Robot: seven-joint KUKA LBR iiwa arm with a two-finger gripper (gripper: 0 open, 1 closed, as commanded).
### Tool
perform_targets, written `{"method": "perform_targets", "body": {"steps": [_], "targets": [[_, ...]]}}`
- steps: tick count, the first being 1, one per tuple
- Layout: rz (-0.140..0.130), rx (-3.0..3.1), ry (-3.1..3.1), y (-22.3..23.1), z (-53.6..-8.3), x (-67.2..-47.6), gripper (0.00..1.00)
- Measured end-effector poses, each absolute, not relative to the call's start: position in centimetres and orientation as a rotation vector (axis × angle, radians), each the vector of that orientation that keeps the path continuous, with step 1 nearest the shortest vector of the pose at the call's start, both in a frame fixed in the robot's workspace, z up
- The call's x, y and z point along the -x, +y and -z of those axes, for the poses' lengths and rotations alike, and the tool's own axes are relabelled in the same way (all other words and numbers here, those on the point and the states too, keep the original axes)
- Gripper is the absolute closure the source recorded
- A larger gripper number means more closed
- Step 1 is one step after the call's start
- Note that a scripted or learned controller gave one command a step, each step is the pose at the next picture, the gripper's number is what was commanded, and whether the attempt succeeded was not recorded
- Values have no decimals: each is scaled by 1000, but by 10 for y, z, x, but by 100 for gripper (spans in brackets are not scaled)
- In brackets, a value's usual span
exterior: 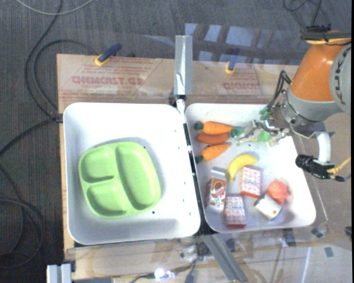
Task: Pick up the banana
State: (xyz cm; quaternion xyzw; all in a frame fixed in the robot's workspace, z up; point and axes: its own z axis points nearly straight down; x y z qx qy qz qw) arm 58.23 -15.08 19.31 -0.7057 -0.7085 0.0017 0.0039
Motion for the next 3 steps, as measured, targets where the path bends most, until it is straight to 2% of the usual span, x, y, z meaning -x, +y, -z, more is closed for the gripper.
{"method": "perform_targets", "body": {"steps": [1, 2, 3], "targets": [[2, 2192, -2249, -146, -93, -565, 0], [-3, 2189, -2245, -148, -99, -564, 100], [-9, 2307, -2124, -93, -180, -591, 100]]}}
